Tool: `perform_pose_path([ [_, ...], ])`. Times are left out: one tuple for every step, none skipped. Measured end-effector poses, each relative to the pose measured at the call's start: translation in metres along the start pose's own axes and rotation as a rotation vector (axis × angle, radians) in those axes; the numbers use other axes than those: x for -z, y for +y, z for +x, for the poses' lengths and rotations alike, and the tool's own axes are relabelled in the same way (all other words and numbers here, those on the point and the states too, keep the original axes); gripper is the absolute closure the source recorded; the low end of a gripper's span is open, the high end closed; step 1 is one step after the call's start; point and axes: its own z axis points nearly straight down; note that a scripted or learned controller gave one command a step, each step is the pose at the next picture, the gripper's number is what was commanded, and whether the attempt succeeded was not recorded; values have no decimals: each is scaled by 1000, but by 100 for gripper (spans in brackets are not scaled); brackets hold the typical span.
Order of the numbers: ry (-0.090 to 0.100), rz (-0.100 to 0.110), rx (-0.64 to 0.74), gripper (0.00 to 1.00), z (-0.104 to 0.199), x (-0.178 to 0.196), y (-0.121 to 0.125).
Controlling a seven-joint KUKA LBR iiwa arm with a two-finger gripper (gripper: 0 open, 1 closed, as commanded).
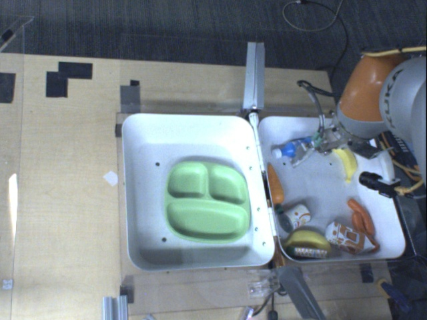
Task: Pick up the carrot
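The arm [387,95] reaches in from the upper right, its gripper [325,142] low over the right bin [320,192]; whether it is open I cannot tell. The carrot [274,185] lies against that bin's left wall, mid-frame, well apart from the gripper.

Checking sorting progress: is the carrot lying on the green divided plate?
No, the carrot lies in the right bin against its left wall.
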Motion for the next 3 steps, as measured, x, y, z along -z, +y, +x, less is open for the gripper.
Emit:
perform_pose_path([
  [14,-11,-133,0,-47,-6,-43],
  [2,-13,-131,100,-51,5,-43],
  [-1,-5,-114,100,28,-5,-83],
])
